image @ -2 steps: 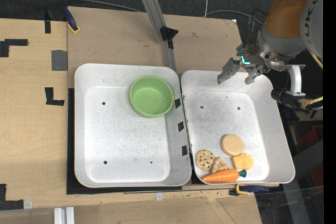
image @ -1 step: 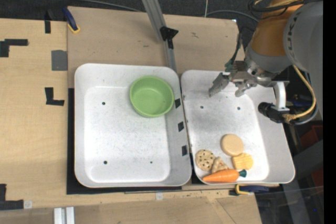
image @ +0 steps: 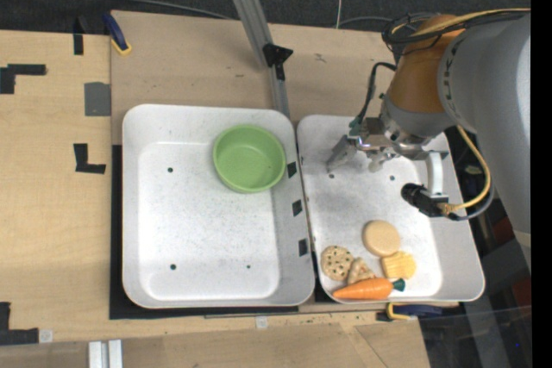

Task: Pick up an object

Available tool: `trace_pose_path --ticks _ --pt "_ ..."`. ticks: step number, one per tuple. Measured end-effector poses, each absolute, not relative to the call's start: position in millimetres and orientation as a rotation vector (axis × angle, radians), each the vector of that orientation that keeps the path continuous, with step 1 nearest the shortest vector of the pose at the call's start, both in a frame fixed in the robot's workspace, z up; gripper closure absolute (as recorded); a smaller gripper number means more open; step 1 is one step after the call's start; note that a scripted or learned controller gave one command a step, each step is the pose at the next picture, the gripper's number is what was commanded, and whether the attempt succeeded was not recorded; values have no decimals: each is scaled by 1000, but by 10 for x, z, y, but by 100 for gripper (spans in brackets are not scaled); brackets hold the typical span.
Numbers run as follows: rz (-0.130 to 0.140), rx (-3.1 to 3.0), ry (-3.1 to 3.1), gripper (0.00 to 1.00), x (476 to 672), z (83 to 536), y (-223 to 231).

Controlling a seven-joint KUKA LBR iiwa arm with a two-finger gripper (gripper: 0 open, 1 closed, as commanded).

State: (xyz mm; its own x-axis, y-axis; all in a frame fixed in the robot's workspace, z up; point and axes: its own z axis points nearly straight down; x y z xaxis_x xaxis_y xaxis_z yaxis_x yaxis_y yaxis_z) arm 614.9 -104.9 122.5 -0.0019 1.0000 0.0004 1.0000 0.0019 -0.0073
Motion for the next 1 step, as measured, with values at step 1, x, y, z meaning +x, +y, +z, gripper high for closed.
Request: trace_pose_path --ticks 1 --pt "4 -2219 -2224 0 6145 870 -1043"
